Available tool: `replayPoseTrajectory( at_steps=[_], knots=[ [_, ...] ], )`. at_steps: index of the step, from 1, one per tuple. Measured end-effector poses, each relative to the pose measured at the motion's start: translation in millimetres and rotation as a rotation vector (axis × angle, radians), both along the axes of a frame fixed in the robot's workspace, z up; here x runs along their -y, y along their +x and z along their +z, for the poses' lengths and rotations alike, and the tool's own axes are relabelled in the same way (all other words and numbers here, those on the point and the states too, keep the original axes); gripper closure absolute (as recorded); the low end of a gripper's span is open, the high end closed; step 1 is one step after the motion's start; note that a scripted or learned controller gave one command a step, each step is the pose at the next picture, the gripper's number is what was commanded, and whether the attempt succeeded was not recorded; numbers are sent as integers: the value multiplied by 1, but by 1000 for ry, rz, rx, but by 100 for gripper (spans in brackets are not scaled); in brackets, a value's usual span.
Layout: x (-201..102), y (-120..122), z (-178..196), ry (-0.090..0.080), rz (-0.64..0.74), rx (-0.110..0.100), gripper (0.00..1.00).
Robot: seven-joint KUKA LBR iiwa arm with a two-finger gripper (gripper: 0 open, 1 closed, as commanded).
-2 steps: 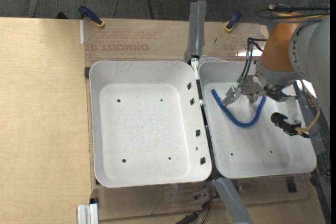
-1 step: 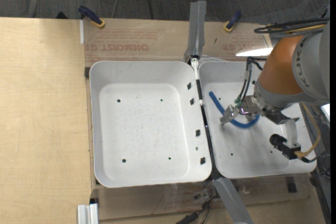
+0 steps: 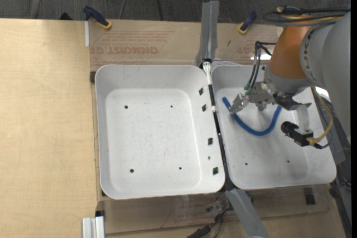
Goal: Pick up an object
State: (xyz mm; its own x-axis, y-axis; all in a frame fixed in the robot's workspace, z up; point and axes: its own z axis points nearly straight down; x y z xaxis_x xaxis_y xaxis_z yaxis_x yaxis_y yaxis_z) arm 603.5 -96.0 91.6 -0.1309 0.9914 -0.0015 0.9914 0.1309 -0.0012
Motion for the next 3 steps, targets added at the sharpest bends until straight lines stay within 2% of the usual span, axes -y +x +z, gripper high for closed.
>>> replayPoseTrajectory(
  at_steps=[1,2,3],
  knots=[
    [20,-71,1,0,57,4,0],
    [5,-21,0,1,131,0,0],
    [5,-21,9,0,133,1,100]
  ],
)
